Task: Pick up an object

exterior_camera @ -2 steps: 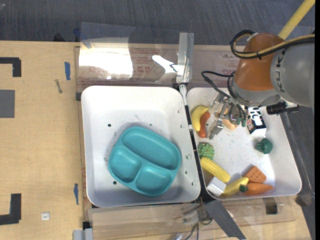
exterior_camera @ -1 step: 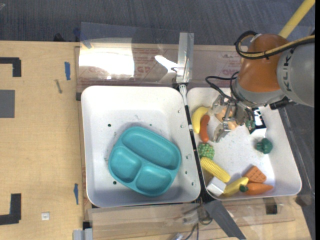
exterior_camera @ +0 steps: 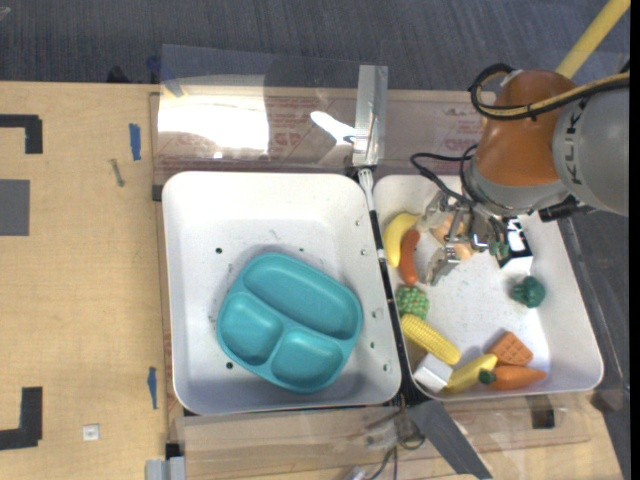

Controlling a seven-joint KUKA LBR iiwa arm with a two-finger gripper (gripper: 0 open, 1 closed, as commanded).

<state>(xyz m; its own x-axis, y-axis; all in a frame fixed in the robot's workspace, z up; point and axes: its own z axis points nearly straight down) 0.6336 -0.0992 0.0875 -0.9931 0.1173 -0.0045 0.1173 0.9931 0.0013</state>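
My gripper (exterior_camera: 449, 260) hangs over the upper left part of the right bin (exterior_camera: 575, 313), under the orange wrist band. Its fingers stand apart, open, with nothing between them. Just to its left lie a yellow banana (exterior_camera: 397, 235) and a red sausage (exterior_camera: 410, 252). Below those are a green knobbly piece (exterior_camera: 411, 300) and a corn cob (exterior_camera: 430, 339). A green broccoli (exterior_camera: 528, 291) sits to the gripper's right. Along the bin's front lie a carrot (exterior_camera: 517, 376), an orange wedge (exterior_camera: 511, 348) and a yellow piece (exterior_camera: 470, 371).
The left bin (exterior_camera: 190, 218) holds a teal divided plate (exterior_camera: 288, 320). A raised divider wall (exterior_camera: 380, 268) runs between the bins. The arm's grey body and cables cover the right bin's back right corner. A clear panel stands behind the left bin.
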